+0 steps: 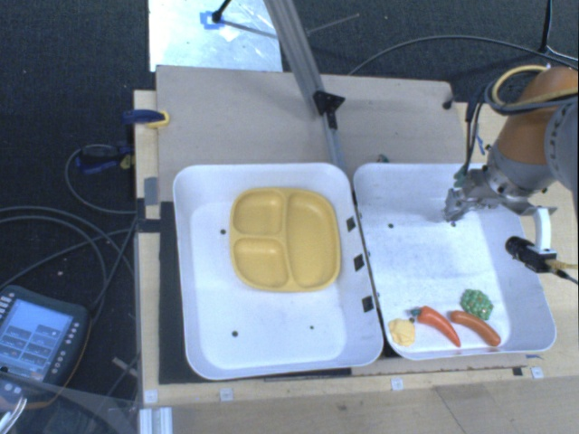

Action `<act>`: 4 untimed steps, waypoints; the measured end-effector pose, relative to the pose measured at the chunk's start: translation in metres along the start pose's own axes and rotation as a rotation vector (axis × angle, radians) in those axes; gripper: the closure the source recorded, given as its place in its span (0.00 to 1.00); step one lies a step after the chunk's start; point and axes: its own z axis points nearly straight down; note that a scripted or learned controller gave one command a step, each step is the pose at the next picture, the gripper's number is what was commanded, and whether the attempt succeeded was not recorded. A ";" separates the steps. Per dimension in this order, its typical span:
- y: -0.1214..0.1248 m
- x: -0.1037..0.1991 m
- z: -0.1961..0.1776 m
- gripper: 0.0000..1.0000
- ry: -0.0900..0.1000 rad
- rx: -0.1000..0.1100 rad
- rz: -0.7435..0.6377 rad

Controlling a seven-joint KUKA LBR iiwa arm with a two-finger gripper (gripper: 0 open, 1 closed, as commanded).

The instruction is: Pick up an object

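A tan surface (pixel 244 116) is seen carrying 2 shallow white bins side by side. The left bin (pixel 208 333) is occupied by a yellow plate (pixel 285 239) divided into 3 compartments, lying flat near the bin's middle and slightly toward its far side. The right bin (pixel 534 324) is reached into from the right by the grey arm (pixel 534 147) with its orange band. The fingers (pixel 455 211) are positioned low over the far part of that bin, above bare white floor, well apart from the items at the near edge. Whether they are spread or closed cannot be told, and nothing is seen between them.

4 small items are gathered along the near edge of the right bin. An orange sausage (pixel 476 327) is lying at the right, just below a green broccoli piece (pixel 477 303). A red-orange pepper (pixel 440 325) is lying tilted to the left of the sausage. A small pale yellow piece (pixel 403 332) is resting in the near left corner, just beside the pepper's stem end.
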 end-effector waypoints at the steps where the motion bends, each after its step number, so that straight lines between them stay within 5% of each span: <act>1: 0.010 -0.006 -0.050 1.00 0.000 -0.002 -0.003; 2: 0.012 -0.007 -0.106 1.00 0.000 -0.004 -0.005; 4: -0.034 0.107 -0.121 1.00 0.005 0.005 -0.009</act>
